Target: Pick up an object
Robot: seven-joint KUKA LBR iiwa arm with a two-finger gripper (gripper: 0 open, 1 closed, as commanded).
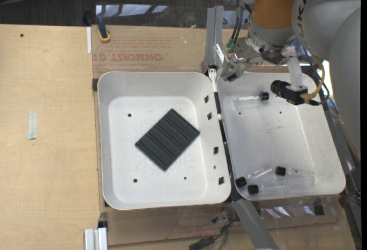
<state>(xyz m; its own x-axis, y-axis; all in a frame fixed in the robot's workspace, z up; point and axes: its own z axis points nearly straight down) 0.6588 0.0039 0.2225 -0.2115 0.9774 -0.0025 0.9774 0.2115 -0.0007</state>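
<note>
The arm (298, 8) is reaching in over the far edge of the right bin (321, 145), with the hand (234, 68) hanging at that bin's far left corner, beside the divide between the two bins. Cannot tell how far it is opened or whether anything is in it. A dark ribbed pad (167, 139) is lying flat in the left bin (114, 186), well apart from the hand, nearer the camera and to its left. Clear tubes with black caps (269, 175) are lying at the near edge of the right bin, and one more tube (252, 97) is sitting just below the hand. Everything is resting on a wooden tabletop (46, 128).
</note>
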